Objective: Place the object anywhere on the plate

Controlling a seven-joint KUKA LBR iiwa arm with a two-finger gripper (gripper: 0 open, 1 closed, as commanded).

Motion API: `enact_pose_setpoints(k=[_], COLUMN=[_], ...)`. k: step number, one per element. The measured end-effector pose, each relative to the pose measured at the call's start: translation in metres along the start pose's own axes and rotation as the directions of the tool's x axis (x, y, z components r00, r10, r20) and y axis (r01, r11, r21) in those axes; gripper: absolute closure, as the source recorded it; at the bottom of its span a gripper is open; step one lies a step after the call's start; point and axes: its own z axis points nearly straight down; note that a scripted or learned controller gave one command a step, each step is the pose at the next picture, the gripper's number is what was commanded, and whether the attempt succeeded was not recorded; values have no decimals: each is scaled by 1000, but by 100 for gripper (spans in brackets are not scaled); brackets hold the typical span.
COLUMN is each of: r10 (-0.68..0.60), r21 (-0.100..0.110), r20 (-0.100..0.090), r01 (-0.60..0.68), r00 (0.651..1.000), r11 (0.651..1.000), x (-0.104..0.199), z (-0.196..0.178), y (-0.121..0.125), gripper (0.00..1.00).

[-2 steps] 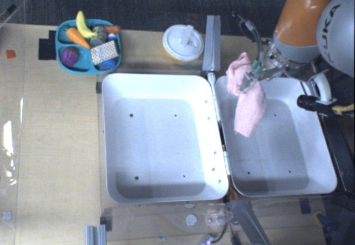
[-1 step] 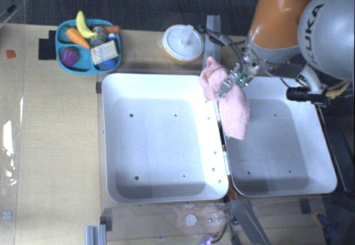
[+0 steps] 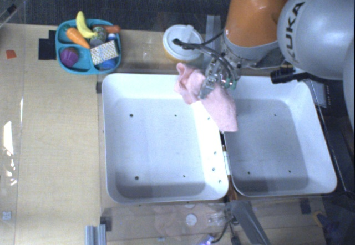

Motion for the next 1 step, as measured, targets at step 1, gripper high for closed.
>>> enact_pose_setpoints(k=[1], r10=[-333], r21=[-2], r20=[-1], r01=[333], r00=[943], r11=[943], x=[26], z=[1], y=[45], gripper=[100])
